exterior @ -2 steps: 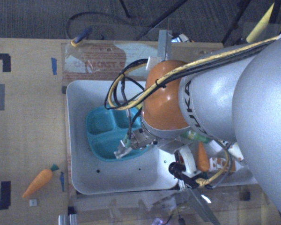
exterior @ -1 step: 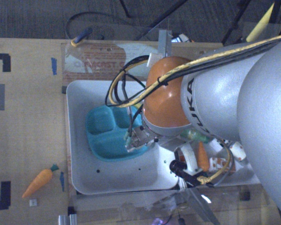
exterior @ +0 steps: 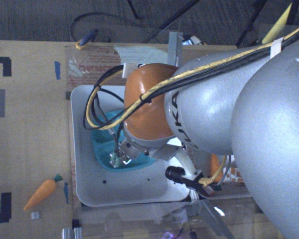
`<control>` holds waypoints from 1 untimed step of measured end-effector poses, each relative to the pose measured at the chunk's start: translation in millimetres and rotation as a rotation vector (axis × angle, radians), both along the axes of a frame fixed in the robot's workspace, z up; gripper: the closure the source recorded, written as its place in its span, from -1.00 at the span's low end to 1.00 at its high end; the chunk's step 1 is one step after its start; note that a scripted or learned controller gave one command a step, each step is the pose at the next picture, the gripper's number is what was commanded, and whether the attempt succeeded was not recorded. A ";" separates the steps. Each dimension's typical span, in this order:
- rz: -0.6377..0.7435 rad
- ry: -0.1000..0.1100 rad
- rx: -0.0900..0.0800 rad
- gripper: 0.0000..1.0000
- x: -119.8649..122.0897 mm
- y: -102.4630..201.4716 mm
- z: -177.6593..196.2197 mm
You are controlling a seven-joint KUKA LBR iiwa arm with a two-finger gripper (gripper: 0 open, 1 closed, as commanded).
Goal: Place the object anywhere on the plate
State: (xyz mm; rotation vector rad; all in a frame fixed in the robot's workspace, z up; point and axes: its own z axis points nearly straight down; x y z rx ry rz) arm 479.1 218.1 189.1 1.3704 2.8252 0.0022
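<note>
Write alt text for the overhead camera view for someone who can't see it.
A large grey KUKA arm with an orange band reaches in from the right over a white bin, its gripper low over a teal plate. A toy carrot lies on the bench left of the bin.

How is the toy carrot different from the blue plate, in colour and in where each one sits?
The toy carrot is orange with a green tip; the plate is turquoise blue. The carrot lies out on the tan bench, outside the white bin; the plate sits inside that bin. The carrot shows whole; the plate is mostly covered by the arm.
</note>
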 end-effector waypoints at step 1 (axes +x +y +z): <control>-0.017 0.002 0.000 1.00 0.2 -12.9 -57.8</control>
